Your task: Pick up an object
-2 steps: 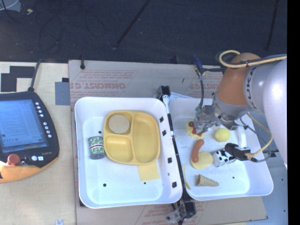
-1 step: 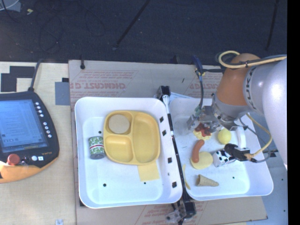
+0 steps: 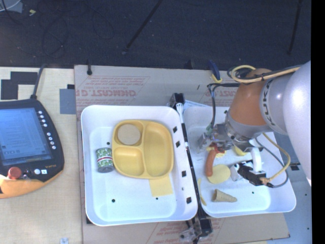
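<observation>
Reaching into right bin (image 3: 284,200), arm (image 3: 254,108) hangs low over toy food; judged step: approach before grasp, nothing lifted. Gripper (image 3: 217,142) sits just above top end of hot dog (image 3: 209,164); finger state: cannot tell. Next move likely needs descent square onto hot dog, then closing.

Left bin (image 3: 96,197): white, shallow, glossy plastic. Yellow divided plate (image 3: 157,151): smooth, three compartments. Hot dog: slim, reddish, rounded. Yellow disc (image 3: 219,175): flat, touching hot dog. Cone (image 3: 223,196): tan, pointed. Can (image 3: 104,159): small cylinder, beside plate.

Tray (image 3: 152,151) and can (image 3: 104,159) in left bin (image 3: 96,197).
</observation>
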Robot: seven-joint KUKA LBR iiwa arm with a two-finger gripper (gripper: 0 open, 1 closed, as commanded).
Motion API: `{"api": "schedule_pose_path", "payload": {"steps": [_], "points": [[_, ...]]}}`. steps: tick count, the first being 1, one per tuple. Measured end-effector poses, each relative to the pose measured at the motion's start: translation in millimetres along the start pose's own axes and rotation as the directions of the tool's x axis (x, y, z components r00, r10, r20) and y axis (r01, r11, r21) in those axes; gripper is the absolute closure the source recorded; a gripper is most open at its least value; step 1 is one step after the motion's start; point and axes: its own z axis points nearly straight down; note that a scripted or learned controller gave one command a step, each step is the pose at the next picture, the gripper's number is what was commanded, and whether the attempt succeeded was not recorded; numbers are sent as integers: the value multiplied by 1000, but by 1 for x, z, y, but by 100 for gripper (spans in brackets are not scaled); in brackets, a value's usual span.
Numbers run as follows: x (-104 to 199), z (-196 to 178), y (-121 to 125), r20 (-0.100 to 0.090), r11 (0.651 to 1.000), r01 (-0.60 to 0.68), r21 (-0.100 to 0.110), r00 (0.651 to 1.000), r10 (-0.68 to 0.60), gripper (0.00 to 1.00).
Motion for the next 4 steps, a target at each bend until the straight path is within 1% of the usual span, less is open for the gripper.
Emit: {"api": "schedule_pose_path", "payload": {"steps": [1, 2, 3, 4], "points": [[6, 0, -26, -4, 1000, 0, 0, 1000, 0, 0], [-62, 2, -16, -8, 1000, 1, 9, 1000, -1, 0], [-12, -1, -58, -1, 1000, 3, 2, 1000, -3, 0], [7, 2, 29, -6, 1000, 5, 9, 1000, -5, 0]]}}
